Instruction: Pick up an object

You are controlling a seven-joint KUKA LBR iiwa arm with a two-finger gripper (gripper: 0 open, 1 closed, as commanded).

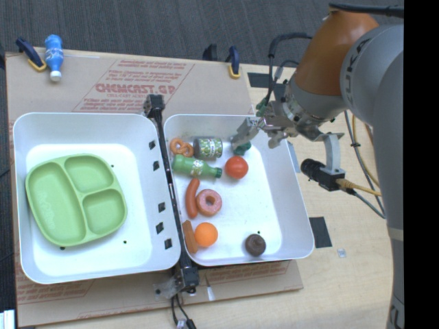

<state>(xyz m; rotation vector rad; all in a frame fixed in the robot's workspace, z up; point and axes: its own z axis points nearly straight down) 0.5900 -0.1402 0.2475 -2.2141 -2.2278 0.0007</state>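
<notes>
The right bin (288,204) holds several small items: a red tomato (236,167), a green bottle (195,167), a small jar (208,147), an orange ring (181,147), a red sausage (193,197), a pink donut (208,201), an orange (205,234) and a brown ball (255,245). My gripper (259,140) hovers over the bin's upper right corner, just up and right of the tomato. Its fingers stand open with nothing between them. One fingertip (241,142) is close to the jar and the tomato.
The left bin (27,252) holds a green divided plate (77,197). A black divider (162,177) runs between the bins. A blue bottle (53,55) and clamps sit at the cardboard's far edge. The arm's cables hang over the bench to the right of the bin.
</notes>
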